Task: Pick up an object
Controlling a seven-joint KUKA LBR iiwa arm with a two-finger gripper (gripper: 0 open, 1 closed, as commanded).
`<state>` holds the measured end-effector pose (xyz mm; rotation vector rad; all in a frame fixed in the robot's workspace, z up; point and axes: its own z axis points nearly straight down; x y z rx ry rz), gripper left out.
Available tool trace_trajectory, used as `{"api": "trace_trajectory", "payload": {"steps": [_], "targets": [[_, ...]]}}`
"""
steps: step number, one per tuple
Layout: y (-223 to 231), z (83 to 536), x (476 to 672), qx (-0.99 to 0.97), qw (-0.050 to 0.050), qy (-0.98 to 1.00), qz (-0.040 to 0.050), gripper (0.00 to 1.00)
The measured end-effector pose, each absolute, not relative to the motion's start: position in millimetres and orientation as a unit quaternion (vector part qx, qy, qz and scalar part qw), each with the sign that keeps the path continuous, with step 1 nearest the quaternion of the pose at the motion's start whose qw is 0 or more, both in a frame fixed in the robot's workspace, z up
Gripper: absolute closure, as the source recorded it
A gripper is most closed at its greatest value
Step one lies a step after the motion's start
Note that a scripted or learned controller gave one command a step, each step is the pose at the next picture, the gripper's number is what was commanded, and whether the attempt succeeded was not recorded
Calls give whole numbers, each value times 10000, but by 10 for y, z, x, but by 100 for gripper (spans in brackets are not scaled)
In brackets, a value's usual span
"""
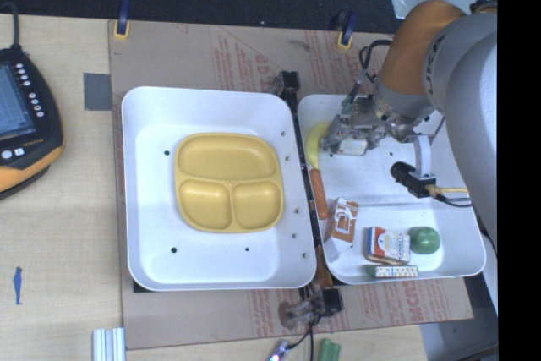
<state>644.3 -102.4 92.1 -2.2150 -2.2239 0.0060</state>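
Find the pincer (pixel 348 138) low in the right bin (pixel 380 182), just beside the yellow object (pixel 313 148) at the bin's left wall. You cannot tell whether it is apart or together. Expect possible failure: it may strike the wall or nudge the object aside and grasp nothing.

Left bin (pixel 152 254): the yellow divided plate (pixel 228 182) takes the middle. I've only got a bare strip around it, widest along the near edge.

Right bin (pixel 365 178): the arm (pixel 439 46) and gripper (pixel 342 138) cover the far end. The side by the shared wall is crowded, with a yellow piece (pixel 314 144), orange stick (pixel 318 192) and torn packet (pixel 341 221) lined up along it. The near edge is blocked by a small carton (pixel 386 244), a green ball (pixel 424 240) right beside it, and a flat strip box (pixel 393 271) in front. I see open floor mid-bin, between gripper and carton.
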Motion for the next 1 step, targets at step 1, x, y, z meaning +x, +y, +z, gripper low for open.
{"api": "trace_trajectory", "payload": {"steps": [1], "targets": [[-1025, 1049, 6462, -7041, -3, -7101, 1, 100]]}}
